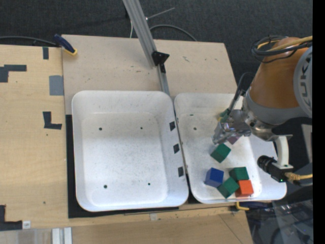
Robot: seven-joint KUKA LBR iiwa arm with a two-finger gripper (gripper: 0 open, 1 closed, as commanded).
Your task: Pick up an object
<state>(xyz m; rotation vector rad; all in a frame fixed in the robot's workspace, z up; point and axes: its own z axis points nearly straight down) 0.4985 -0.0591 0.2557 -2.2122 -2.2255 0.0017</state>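
My gripper hangs low over the middle of the right bin, below the orange-banded wrist. Just under and in front of it lies a dark green block, tilted, close to the gripper's tip; I cannot tell whether they touch. A small purple piece shows beside the gripper, partly hidden by it. Near the bin's front edge sit a blue block, two green blocks and an orange block, bunched together.
The left bin lies beside the right one, sharing a raised rim. A slanted metal post crosses above the bins' far edge. The arm's body covers the right bin's far right side. Cables run at the right.
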